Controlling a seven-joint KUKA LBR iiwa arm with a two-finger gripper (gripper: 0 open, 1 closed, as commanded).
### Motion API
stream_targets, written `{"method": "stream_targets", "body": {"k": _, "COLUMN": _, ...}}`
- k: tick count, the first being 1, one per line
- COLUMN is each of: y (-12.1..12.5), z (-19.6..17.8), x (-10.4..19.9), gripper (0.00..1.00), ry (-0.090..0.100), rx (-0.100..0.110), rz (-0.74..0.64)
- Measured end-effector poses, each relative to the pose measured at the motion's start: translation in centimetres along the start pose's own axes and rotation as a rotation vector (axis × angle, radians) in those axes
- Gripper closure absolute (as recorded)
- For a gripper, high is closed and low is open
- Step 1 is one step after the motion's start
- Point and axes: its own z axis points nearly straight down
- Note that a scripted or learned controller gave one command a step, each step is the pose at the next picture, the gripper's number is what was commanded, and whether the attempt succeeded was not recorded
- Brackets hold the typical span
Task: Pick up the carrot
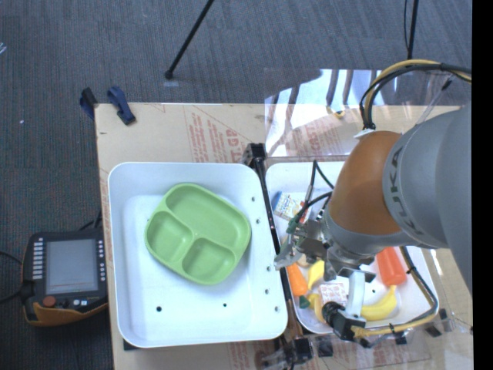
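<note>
My gripper [302, 247] hangs over the right bin [428, 284], can't tell its state. Carrot [297, 280] lies w/in that bin near its left wall, just below gripper, beside a banana [382, 307].

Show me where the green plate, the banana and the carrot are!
green plate [198, 233]: camera view, on its middle ridge.
banana [383, 305]: camera view, on its curved yellow body.
carrot [298, 280]: camera view, on its orange side beside the gripper.
</note>
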Motion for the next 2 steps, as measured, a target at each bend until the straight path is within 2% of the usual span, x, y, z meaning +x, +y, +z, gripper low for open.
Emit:
{"method": "stream_targets", "body": {"k": 1, "y": 0.7, "z": 0.0, "x": -2.0, "gripper": 0.00, "ry": 0.002, "rx": -0.003, "rz": 0.261}}
{"method": "stream_targets", "body": {"k": 2, "y": -0.7, "z": 0.0, "x": 2.2, "gripper": 0.00, "ry": 0.001, "rx": 0.000, "rz": 0.021}}
